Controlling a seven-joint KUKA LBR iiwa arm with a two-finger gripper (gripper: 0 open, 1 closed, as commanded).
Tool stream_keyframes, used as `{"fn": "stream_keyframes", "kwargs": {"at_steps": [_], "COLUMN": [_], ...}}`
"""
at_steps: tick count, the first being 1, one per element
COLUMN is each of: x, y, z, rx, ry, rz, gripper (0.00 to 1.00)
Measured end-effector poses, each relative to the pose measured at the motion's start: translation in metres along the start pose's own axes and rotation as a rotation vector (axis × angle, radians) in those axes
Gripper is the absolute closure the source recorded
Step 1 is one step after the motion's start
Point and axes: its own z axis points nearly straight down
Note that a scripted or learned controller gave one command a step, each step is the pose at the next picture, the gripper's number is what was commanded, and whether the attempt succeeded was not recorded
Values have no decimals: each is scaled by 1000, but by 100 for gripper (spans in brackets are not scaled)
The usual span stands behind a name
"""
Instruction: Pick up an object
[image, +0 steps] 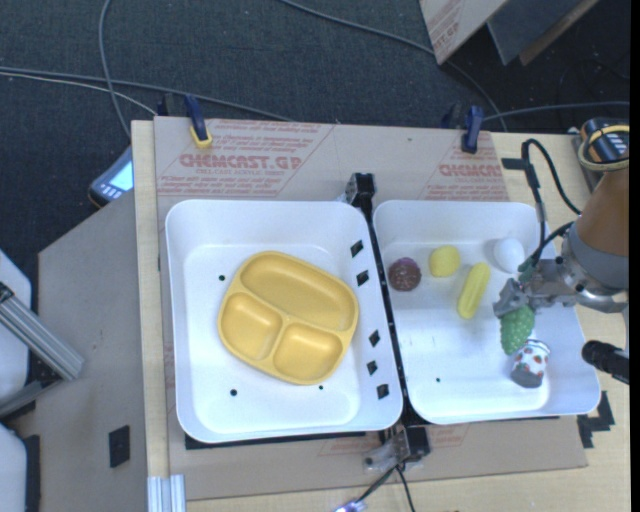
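The bench (250, 150) carries two shallow white bins side by side. The left bin (190, 300) holds a yellow divided tray (288, 316), lying flat near its middle with three compartments facing up. The right bin (440, 390) holds the small things. The arm (605, 235) reaches in over this bin's right rim, and its gripper (522, 298) sits low over the bin's right part, directly above a green bunch of grapes (517, 328) — whether it is clenched on the bunch or released cannot be told from here.

Just nearer than the grapes lies a grey and white object with red spots (529, 364). To the left of the gripper, a yellow corn cob (473, 290) lies tilted. Farther back sit a yellow lemon (445, 262), a dark red ball (405, 274) left of it, and a white egg-like object (506, 252) at the far right.
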Motion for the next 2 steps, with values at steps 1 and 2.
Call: {"fn": "stream_keyframes", "kwargs": {"at_steps": [1,2], "x": [-7,-8], "y": [-5,-4], "z": [-59,-79], "rx": [-1,1], "ry": [0,1], "rz": [0,-1], "gripper": [100,100]}}
